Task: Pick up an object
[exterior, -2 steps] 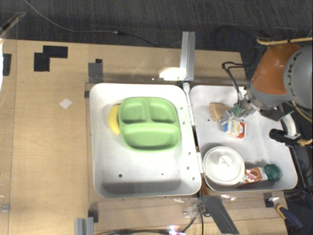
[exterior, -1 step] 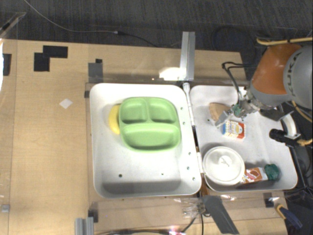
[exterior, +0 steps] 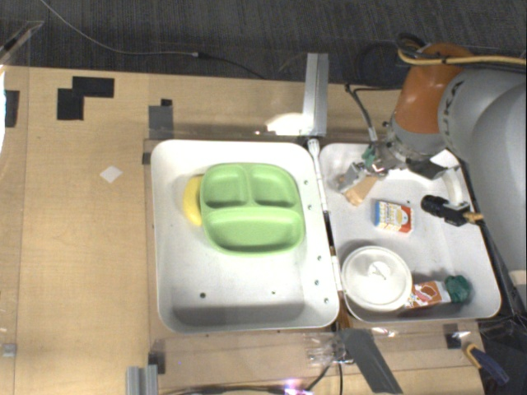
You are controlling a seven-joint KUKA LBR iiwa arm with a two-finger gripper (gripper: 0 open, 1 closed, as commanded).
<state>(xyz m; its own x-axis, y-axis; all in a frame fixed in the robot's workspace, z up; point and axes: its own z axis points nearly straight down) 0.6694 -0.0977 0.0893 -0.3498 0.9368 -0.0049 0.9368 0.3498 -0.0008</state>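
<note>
Pale wooden bench [exterior: 82,245] carries two shallow white bins side by side, with dark carpet beyond its far edge. Seen from the fixed camera above, the left bin [exterior: 239,295] holds a green divided plate [exterior: 251,206], and a yellow thing [exterior: 191,202] peeks out from under the plate's left rim (too little of it shows to name it). The grey arm [exterior: 486,130] reaches in from the right, with its gripper [exterior: 361,174] low over the far left corner of the right bin [exterior: 445,253]. Whether the pincer is apart or together cannot be told. A tan block [exterior: 357,193] lies right at the gripper's tip on the bin floor. Nearer the camera sit a small printed box [exterior: 392,216], a round white bowl [exterior: 376,276] and a bottle with a green cap [exterior: 436,291] lying on its side.
</note>
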